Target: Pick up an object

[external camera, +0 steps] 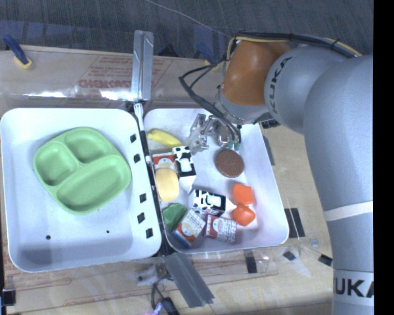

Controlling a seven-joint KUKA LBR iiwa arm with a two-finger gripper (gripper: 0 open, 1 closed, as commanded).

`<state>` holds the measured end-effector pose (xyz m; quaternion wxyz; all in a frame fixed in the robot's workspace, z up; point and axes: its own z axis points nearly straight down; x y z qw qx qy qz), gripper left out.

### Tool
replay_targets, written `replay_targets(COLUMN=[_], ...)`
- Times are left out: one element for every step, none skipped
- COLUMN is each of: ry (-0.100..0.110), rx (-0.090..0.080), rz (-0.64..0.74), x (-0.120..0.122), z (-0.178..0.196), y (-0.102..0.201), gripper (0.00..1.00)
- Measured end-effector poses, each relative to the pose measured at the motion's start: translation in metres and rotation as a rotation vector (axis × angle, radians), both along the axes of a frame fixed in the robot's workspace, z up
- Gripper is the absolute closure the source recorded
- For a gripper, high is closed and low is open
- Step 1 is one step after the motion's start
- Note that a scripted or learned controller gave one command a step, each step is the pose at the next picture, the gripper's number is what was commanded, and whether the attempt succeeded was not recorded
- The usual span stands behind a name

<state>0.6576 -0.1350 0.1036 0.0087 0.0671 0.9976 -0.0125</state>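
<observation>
The gripper (207, 135) hangs over the upper part of the right bin (266, 176), its metal fingers (198, 131) pointing down and to the left. Nothing shows between them. A yellow banana (161, 137) lies just left of it, and a black-and-white block (182, 160) sits just below it. A brown round cookie (230, 163) rests to the lower right of the gripper. Lower in the bin lie a pale yellow lemon (167, 183), two orange pieces (243, 204), a cow-patterned item (209, 201), a green item (173, 214) and small printed cartons (207, 227).
The left bin (26, 241) holds a green divided plate (83, 168). A metal divider (142, 71) stands between the bins at the back. The grey arm with its orange band (249, 71) covers the right side of the bench.
</observation>
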Motion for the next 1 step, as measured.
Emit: replay_targets(ry=[0.019], rx=[0.022], rz=[0.215], x=[-0.0388], z=[0.0014], y=[-0.0726], gripper=[1.0])
